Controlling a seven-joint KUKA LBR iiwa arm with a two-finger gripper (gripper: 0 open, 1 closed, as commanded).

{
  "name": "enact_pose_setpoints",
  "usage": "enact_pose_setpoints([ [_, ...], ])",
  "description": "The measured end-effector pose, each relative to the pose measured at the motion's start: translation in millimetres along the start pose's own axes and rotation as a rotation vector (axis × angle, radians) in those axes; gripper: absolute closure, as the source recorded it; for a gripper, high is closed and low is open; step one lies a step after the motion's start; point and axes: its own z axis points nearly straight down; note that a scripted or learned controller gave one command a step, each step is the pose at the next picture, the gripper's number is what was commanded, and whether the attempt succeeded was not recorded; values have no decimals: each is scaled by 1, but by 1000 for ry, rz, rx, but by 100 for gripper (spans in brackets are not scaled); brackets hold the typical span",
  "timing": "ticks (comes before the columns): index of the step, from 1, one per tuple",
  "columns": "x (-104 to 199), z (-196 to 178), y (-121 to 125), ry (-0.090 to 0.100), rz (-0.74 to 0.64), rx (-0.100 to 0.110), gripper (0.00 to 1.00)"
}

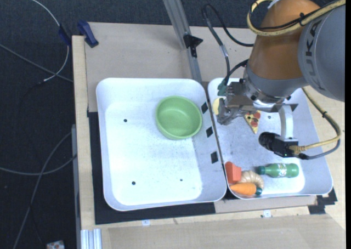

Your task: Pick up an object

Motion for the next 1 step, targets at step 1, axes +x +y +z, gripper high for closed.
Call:
enact_pose_setpoints([
  [1, 56, 13, -1, -3, 1, 5, 100],
])
